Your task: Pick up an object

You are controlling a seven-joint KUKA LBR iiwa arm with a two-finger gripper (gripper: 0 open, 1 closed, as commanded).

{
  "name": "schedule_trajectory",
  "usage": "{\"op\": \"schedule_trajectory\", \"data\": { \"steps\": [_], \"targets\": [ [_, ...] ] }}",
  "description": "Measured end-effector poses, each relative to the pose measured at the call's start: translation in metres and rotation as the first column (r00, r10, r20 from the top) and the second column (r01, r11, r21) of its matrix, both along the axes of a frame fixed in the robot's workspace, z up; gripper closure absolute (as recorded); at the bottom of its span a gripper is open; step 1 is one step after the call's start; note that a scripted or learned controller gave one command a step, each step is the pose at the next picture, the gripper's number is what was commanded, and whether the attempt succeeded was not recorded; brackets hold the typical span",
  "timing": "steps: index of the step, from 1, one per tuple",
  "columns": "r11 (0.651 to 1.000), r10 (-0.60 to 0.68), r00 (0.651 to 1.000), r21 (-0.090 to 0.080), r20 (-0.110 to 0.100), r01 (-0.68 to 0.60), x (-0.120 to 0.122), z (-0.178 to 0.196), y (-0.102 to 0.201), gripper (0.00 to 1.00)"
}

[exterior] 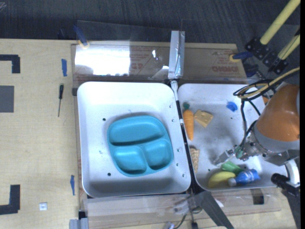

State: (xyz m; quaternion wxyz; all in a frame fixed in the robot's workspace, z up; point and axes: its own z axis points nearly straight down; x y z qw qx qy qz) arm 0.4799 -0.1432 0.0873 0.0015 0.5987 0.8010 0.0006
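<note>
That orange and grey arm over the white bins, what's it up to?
It is a robot arm trying to pick something out of the right bin. Its gripper is low in that bin, just above a green item, a banana and a blue item. A carrot and a cheese wedge lie further back. Nothing looks lifted. The left bin holds a blue divided tray.

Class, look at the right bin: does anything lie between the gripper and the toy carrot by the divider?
Nothing visible blocks it. The gripper hovers low in the right bin; the carrot lies up-left along the divider, bare floor between. The cheese wedge sits just beside the carrot, off the direct line.
</note>
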Motion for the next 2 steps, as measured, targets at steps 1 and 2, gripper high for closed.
{"op": "schedule_trajectory", "data": {
  "steps": [1, 2],
  "targets": [
    [0.993, -0.122, 0.993, -0.002, 0.005, 0.122, 0.023, 0.000, 0.025, 0.00],
    [0.999, -0.053, 0.999, -0.001, 0.006, 0.053, 0.069, 0.000, 0.040, 0.00]
  ]
}}
